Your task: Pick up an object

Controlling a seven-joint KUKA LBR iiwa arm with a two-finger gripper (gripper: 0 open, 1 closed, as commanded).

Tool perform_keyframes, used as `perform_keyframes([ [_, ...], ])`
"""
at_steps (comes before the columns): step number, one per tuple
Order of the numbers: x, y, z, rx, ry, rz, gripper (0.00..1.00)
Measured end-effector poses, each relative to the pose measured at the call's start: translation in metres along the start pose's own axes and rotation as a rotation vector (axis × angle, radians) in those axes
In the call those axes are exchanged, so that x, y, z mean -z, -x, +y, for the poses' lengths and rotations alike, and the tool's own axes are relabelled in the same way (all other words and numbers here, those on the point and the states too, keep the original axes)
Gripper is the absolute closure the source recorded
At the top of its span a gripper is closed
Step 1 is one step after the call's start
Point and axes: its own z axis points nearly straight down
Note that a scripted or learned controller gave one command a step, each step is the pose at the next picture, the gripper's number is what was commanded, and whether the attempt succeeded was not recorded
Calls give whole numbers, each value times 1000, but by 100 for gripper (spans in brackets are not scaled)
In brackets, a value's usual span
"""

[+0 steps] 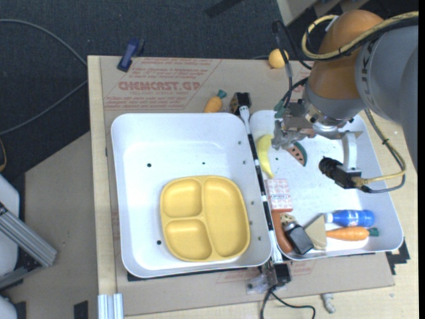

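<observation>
The gripper hangs at the right bin's twelve o'clock, beside a smooth curved banana and a watermelon slice; whether its fingers are apart I cannot tell. A glossy yellow three-compartment plate sits toward six o'clock in the left bin, with bare white floor around it.

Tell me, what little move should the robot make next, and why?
Probably lower the hand a little, straight down. It hovers in the right bin, close above the banana and beside the watermelon slice, and I can't see any toy between its tips. Going down slowly should bring it around one of them for a pick.
</observation>
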Motion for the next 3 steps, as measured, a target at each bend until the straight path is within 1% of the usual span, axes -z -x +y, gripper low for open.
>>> perform_keyframes([
  [1, -1, 56, 29, -4, -1, -3, 100],
  [2, -1, 55, 29, -3, -1, -2, 0],
  [3, -100, 102, 52, -4, -7, -1, 0],
])
